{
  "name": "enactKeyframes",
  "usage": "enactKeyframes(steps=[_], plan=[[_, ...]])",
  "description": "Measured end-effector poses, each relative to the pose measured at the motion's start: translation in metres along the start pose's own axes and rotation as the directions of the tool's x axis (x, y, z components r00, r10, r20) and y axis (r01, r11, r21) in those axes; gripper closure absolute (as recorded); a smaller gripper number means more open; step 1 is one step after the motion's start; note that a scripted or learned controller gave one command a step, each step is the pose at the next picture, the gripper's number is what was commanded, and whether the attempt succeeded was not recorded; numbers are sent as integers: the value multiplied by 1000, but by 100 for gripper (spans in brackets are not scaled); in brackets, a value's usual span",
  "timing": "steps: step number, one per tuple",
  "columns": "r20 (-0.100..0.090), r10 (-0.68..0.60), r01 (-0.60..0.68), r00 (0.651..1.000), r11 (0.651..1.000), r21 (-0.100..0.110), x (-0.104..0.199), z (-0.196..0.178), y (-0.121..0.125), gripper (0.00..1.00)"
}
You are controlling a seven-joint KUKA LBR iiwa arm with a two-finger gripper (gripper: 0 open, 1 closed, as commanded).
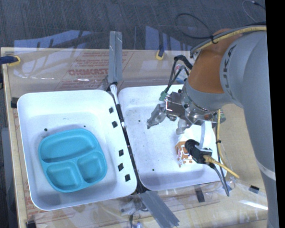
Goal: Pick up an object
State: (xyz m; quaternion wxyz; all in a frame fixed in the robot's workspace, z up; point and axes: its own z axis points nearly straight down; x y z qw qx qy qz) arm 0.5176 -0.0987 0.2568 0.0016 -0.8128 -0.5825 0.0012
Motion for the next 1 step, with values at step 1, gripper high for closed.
enactKeyframes(steps=[1], plan=[[1,97,-97,995,995,4,-58,121,-22,0]])
